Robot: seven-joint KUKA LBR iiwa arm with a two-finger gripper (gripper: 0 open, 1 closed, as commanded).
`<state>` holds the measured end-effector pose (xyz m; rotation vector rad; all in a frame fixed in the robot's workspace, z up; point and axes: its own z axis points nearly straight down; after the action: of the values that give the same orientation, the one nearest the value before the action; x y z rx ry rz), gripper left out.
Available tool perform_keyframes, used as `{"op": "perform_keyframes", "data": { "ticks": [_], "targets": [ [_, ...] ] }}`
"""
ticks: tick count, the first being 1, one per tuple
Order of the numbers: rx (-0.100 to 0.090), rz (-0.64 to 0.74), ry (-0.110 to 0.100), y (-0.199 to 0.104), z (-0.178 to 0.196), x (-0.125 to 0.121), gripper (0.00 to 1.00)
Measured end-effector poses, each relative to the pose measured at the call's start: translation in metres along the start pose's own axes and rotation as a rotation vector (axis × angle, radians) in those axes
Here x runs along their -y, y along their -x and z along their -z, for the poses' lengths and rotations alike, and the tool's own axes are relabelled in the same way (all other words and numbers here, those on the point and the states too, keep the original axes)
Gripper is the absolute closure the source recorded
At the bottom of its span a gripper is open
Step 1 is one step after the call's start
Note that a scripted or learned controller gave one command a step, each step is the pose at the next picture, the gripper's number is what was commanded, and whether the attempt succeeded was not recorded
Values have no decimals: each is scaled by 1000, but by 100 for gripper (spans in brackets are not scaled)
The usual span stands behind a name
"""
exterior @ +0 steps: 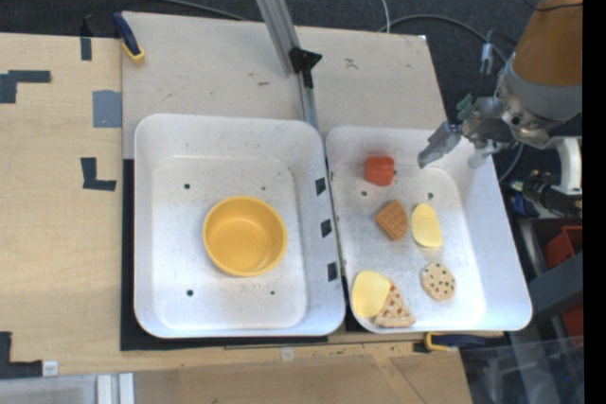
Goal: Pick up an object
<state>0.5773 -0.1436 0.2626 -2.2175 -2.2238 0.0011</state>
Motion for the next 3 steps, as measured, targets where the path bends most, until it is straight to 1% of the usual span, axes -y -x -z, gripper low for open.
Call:
{"op": "perform_keyframes", "data": {
  "ticks": [1, 2, 3],
  "targets": [
    [0, 0, 0, 0, 0, 0, 0],
    [0, -2, -6, 4, -58, 9, 0],
    [0, -1, -5, 2, -102, 9, 0]
  ]
}}
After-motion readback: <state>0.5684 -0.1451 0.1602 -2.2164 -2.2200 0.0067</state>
